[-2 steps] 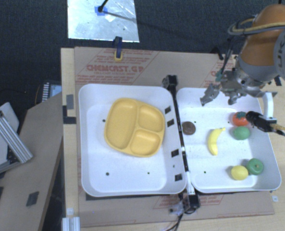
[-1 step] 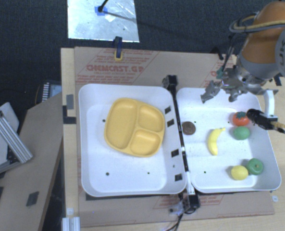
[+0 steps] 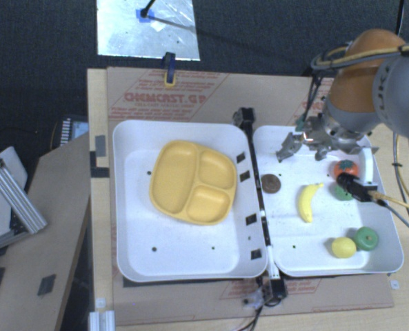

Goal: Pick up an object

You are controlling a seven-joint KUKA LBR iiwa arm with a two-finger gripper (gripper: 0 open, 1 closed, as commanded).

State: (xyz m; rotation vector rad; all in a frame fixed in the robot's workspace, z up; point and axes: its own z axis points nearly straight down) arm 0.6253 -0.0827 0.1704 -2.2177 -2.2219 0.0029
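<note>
The yellow divided plate (image 3: 192, 182) looks like smooth, slightly glossy plastic. Both white bins (image 3: 132, 254) look matt plastic. The worktop (image 3: 190, 95) beneath them is printed brown cardboard.

- Two shallow white bins sit side by side on a cardboard-covered bench; the left bin (image 3: 132, 247) holds a yellow divided plate (image 3: 192, 181), lying flat near its middle
- The right bin (image 3: 390, 257) holds a yellow banana (image 3: 307, 202) near its centre; a small brown disc (image 3: 270, 183) lies just left of the banana, apart from it
- A yellow lemon (image 3: 343, 247) and a green round piece (image 3: 367, 238) lie close together in the near right corner
- An orange-red object (image 3: 345, 169) and a green one (image 3: 341, 191) lie by the right wall, partly hidden
- The grey arm with its orange band (image 3: 361, 71) reaches in from the right; the gripper (image 3: 305, 146) hangs over the far part of the right bin, nothing visibly between its fingers
</note>
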